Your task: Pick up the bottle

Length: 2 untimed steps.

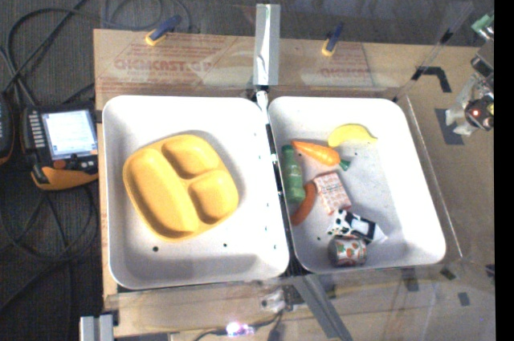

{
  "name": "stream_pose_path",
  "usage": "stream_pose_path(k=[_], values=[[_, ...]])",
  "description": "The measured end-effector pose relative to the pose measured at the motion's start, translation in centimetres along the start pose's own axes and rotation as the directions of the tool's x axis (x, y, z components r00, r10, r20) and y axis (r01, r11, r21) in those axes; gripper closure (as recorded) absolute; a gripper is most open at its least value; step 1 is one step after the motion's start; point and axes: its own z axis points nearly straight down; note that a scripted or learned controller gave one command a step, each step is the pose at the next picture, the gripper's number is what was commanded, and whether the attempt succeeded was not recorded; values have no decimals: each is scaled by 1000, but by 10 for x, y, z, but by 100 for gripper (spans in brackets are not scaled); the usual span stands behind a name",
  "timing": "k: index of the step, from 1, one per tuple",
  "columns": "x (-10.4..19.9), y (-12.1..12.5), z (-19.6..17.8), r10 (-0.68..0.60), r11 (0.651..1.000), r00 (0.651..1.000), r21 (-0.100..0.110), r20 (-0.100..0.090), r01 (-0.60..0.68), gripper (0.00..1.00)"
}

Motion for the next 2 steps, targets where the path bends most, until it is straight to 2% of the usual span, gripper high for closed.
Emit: stream_pose_path(k=[1,2], values=[[12,-64,81,-566,824,824,2,-3,566,100],[54,-37,11,-826,563,563,-3,-1,826,100]])
